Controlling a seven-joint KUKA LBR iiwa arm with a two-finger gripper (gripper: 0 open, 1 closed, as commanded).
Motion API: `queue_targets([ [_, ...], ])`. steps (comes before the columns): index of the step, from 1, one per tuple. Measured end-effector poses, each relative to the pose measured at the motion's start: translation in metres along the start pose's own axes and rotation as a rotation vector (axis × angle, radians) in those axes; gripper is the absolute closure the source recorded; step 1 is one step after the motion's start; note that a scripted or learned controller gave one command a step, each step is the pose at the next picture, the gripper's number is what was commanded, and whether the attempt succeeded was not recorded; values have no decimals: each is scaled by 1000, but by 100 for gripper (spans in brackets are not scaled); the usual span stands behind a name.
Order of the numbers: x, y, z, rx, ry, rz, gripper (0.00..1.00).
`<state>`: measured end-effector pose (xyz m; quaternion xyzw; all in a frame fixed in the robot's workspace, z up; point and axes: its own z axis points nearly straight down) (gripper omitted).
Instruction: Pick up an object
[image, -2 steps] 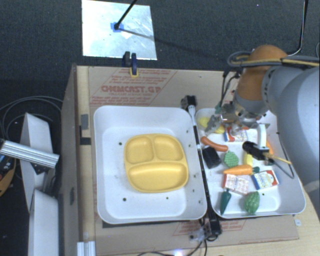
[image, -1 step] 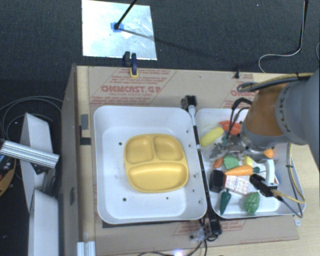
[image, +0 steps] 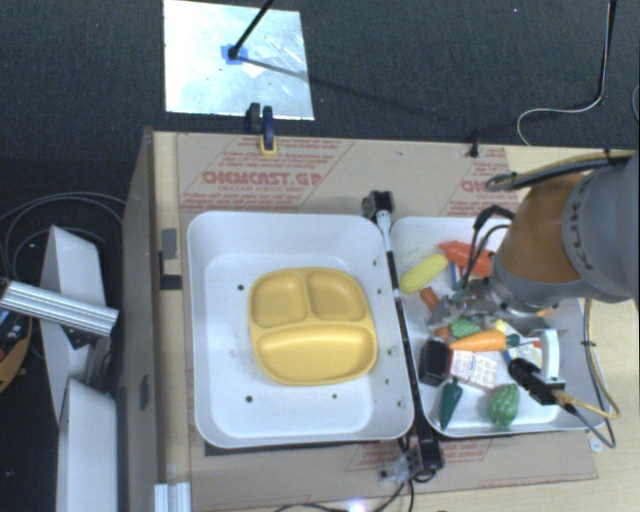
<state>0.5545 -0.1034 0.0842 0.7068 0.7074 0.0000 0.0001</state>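
Camera view, looking down at a slant on the bench (image: 300, 165). Far left of the bench, on dark floor: a silvery sheet (image: 238, 60) with a blue mark. At the bench's far edge, a small yellow-and-dark clamp (image: 264, 128). Left bin (image: 215, 300): a yellow divided plate (image: 311, 325) lies flat near its middle, two small compartments on the far side, one long compartment on the near side. A black divider strip (image: 398, 300) runs between the two bins. Right bin (image: 565, 415): crowded with toy food. A yellow corn cob (image: 423, 270) lies tilted at the bin's far left, an orange-red piece (image: 462, 251) just beyond it to the right. Near the middle, a carrot (image: 478, 341) lies roughly crosswise, a small green piece (image: 464, 327) touching its far side. Nearer: a black block (image: 433, 361) by the divider, a small printed carton (image: 475, 370) beside it, a dark green pepper-like piece (image: 450, 401) at the near left, a lighter green leafy piece (image: 503, 403) to its right. Grey arm (image: 600, 235) with orange band (image: 545, 235) reaches in from the right, over the bin's far right part. Gripper (image: 478, 296) sits low among the items just far of the carrot; cannot tell how the fingers stand, nor whether anything is between them.
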Motion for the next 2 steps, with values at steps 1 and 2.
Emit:
queue_targets([
  [1, 0, 1, -10, -2, 0, -1, 100],
  [2, 46, 18, -101, -4, 1, -3, 100],
])
